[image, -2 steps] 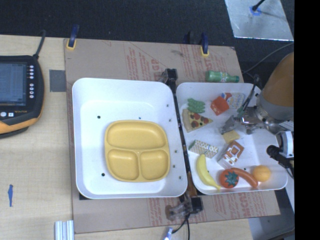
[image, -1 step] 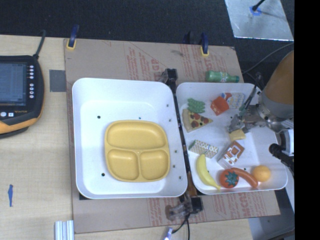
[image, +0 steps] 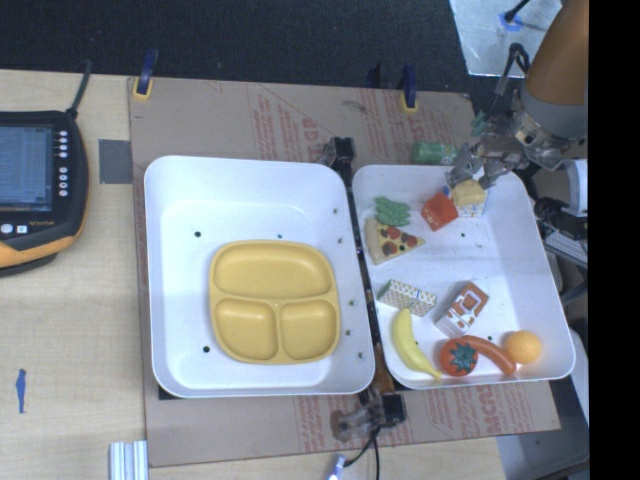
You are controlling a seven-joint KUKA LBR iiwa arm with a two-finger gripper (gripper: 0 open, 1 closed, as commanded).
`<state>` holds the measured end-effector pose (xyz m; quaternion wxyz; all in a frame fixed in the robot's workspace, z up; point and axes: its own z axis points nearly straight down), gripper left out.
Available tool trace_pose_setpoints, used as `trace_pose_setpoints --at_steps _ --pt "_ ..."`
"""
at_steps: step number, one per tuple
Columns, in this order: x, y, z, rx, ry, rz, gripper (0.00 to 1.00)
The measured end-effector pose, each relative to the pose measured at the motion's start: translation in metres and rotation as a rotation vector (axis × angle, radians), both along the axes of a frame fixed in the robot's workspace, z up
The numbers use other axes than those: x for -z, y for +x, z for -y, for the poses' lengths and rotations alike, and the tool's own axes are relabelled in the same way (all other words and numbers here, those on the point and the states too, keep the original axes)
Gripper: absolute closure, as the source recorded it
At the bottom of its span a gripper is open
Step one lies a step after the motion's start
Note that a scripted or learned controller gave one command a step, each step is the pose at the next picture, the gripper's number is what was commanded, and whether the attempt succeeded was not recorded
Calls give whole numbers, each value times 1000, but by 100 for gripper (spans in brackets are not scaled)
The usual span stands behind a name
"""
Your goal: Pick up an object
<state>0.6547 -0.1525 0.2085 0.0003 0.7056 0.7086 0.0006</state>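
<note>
Pale yellow block (image: 469,194) directly beneath the end effector (image: 468,178), grip state impossible to tell.

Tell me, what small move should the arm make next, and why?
Probably a short drop straight down. The gripper hovers at the far edge of the right bin, right over a small pale block beside a red block, and nothing shows between its fingers yet.

Robot lab: teach pendant (image: 38,190), bins (image: 165,268)
</note>
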Motion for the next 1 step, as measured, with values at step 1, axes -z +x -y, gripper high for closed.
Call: trace_pose_setpoints --at_steps 1 --pt "-24 -24 -86 -1 1 -4 100"
